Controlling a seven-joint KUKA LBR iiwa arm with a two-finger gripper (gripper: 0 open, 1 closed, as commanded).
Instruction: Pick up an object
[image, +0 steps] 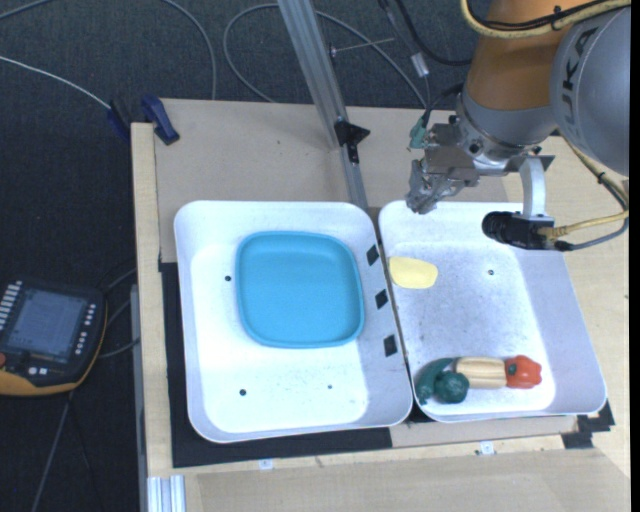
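In the right bin (520, 300) a yellow flat piece (413, 272) lies near the left wall. At the bin's near edge rest a dark green round object (443, 385), a tan cylinder (481, 373) and a red piece (523, 372) in a row. My gripper (423, 196) hangs above the bin's far left corner, above and beyond the yellow piece, with nothing seen between its fingers. Whether the fingers are apart is not clear from this angle.
The left bin (200, 330) holds a blue square plate (299, 289). A metal pole (320, 80) slants up behind the bins. A black camera unit (515, 228) on the arm overhangs the right bin's far edge. A handheld pendant (45, 330) lies left of the bench.
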